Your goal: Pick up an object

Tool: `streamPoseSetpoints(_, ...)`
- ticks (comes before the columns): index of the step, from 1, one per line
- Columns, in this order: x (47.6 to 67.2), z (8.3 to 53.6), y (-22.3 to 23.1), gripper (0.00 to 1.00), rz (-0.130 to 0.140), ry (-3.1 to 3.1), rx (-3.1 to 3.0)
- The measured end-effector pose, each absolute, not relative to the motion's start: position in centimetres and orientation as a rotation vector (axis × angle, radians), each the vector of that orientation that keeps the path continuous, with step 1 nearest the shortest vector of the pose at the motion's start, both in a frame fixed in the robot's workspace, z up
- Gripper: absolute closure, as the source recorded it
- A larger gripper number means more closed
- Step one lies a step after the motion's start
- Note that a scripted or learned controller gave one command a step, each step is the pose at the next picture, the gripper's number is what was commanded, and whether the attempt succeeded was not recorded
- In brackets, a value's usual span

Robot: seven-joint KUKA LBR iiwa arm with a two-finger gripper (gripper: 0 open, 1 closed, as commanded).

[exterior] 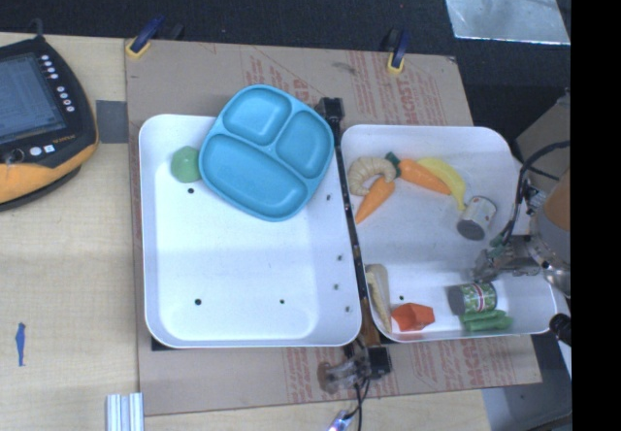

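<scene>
Gripper (497,262) at right bin (427,143) edge; jaw opening can't tell, nothing visibly held. Green-label can (473,299) lies just below jaws, grey cylinder (475,217) just above, carrots (388,184) well left.

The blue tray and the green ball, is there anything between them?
No. In the camera view the green ball sits right against the blue tray, at its left edge, with no gap visible.

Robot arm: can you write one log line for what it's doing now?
gripper: over right bin | near green can | holding: nothing seen
</scene>
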State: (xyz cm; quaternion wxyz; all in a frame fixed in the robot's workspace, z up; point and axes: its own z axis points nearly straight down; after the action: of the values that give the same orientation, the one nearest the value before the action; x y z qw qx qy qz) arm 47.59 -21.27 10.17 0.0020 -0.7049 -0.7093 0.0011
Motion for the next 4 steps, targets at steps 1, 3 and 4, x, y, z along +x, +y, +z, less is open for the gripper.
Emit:
streamPoseSetpoints(1,47.6,10.2,-21.3,0.0,0.004,-2.226,-2.211)
streamPoseSetpoints(3,47.6,11.2,-21.3,0.0,0.005,-2.228,-2.209)
streamPoseSetpoints(4,47.6,9.1,-21.1,0.0,0.003,-2.224,-2.213)
